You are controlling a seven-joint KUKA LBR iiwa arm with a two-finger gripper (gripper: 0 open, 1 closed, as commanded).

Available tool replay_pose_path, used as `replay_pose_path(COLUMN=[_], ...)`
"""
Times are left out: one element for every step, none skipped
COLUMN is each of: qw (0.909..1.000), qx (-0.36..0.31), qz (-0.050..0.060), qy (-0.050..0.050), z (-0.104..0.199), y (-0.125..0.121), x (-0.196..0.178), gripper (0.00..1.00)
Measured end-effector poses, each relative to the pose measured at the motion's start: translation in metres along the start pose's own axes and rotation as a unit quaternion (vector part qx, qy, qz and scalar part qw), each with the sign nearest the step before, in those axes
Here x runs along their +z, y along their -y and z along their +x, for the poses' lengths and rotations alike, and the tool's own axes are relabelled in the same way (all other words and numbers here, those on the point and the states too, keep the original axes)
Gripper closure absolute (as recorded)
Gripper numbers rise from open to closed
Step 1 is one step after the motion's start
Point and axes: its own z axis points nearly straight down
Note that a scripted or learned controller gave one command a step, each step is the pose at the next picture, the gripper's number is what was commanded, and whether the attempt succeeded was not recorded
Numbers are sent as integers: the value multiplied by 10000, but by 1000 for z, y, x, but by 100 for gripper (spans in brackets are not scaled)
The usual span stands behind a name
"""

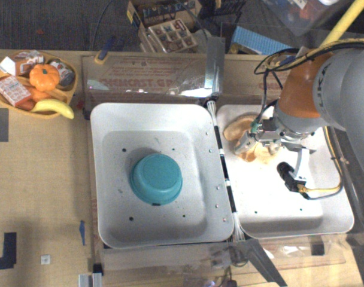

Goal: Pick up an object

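A teal bowl [157, 179] lies upside down in the middle of the left bin [110, 124]. In the right bin [325, 220], two tan bread-like pieces sit near its far left corner: one [235, 128] by the rim, the other [258, 153] just in front of it. My gripper [251, 141] is low over these two pieces, between them, and covers part of both. Nothing is visibly lifted off the bin floor.
The grey arm with its orange band [302, 94] crosses the right bin's far right side. A black connector with a yellow cable [290, 178] hangs over the right bin's middle. A fruit basket [33, 85] sits on the bench at far left.
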Motion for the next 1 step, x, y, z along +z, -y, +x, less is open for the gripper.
replay_pose_path(qw=[10000], qx=[7], qz=[-18], qy=[15], z=[-2], y=[-1], x=[-10], gripper=[100])
